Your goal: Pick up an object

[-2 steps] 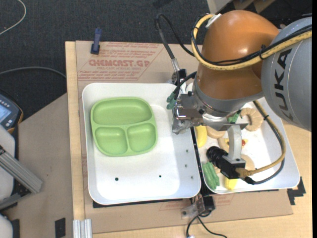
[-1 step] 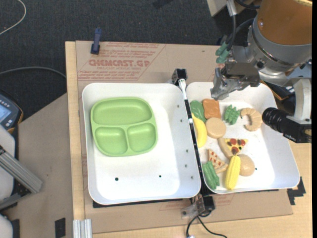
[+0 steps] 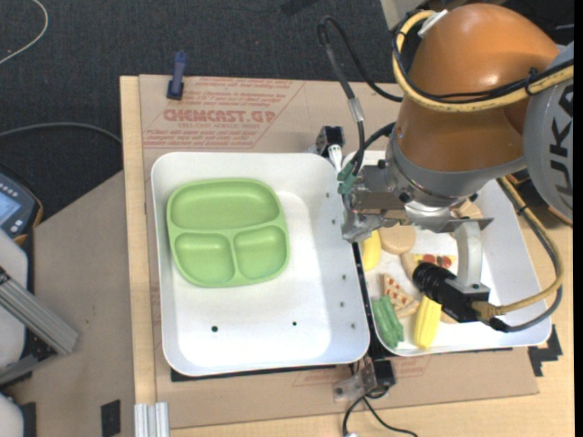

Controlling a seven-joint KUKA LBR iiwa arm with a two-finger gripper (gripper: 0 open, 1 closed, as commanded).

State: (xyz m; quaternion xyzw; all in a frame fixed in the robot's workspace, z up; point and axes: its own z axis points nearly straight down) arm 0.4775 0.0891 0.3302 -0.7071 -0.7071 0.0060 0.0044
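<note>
1. Nearest us, in the right bin (image 3: 537, 335), we see the toy food lying loose: a corn cob (image 3: 425, 322), a green pod (image 3: 387, 321), a pizza slice (image 3: 396, 289) and a tan biscuit (image 3: 397, 240).
2. Just above them hangs the gripper (image 3: 401, 230), under the arm's orange band (image 3: 465, 80); we judge nothing lifted yet, so the pick remains to do.
3. Further left, the left bin (image 3: 255, 335) holds a green divided plate (image 3: 228, 232).
4. Beyond lies a cardboard sheet (image 3: 228, 107).
</note>
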